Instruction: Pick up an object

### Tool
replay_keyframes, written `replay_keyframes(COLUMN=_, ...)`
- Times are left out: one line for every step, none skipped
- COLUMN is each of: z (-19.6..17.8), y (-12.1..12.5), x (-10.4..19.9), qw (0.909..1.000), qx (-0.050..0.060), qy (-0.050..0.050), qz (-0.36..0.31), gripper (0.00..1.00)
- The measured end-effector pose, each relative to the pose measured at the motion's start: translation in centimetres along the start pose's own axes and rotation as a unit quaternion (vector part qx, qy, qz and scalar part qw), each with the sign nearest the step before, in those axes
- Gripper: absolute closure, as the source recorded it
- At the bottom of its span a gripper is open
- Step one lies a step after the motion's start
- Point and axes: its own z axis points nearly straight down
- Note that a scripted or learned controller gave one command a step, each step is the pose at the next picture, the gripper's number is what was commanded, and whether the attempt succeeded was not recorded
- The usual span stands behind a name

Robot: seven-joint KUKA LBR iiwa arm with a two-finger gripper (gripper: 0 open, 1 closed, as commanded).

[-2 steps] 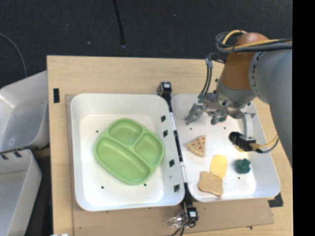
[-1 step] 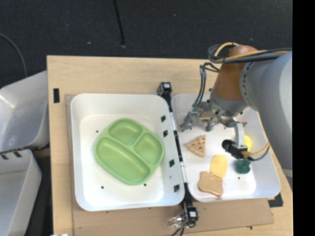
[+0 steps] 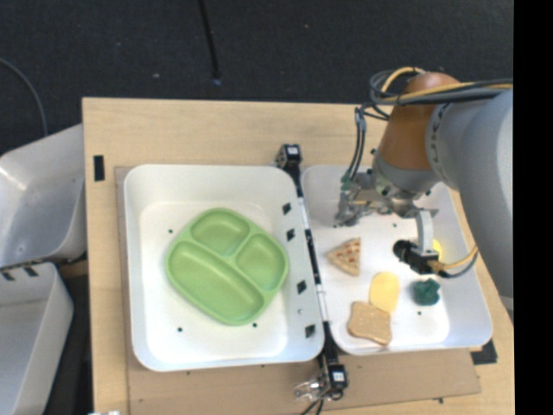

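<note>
**My pincer in the upper left of the right bin, toy food just below it**

I reach in from the right of the frame. My grey arm point(image 3: 467, 145) with its orange band sits at the upper right, and my pincer point(image 3: 347, 213) points down into the upper left part of the right bin point(image 3: 458, 322), close to the wall it shares with the left bin point(image 3: 155, 340). From this slanted view I cannot tell whether my pincer is released or clenched, since its tip is small and dark against the white floor.

Four things I might pick up all lie in the right bin, lower in the frame than my pincer. A pizza slice point(image 3: 346, 256) is the nearest, just below the pincer and apart from it. A yellow piece point(image 3: 385, 291) lies lower and to the right. A slice of toast point(image 3: 370, 323) lies just below the yellow piece, near the bin's bottom edge. A dark green lump point(image 3: 425, 292) sits to the right of the yellow piece, well apart from my pincer.

The left bin holds one thing — a green plate point(image 3: 226, 266) with three compartments, lying flat near its middle. Both bins rest on a pale wooden bench point(image 3: 199, 128).
</note>
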Motion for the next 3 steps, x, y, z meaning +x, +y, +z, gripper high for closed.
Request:
replay_keyframes(z=-6.3, y=0.5, x=0.3, qw=1.0, qx=-0.002, qy=0.0, qz=-0.005, gripper=1.0)
replay_keyframes(z=-11.1, y=-0.1, x=0.1, qw=1.0, qx=-0.001, qy=0.0, qz=-0.004, gripper=1.0)
replay_keyframes(z=-16.5, y=0.0, x=-0.1, qw=1.0, qx=-0.002, qy=0.0, qz=-0.005, gripper=1.0)
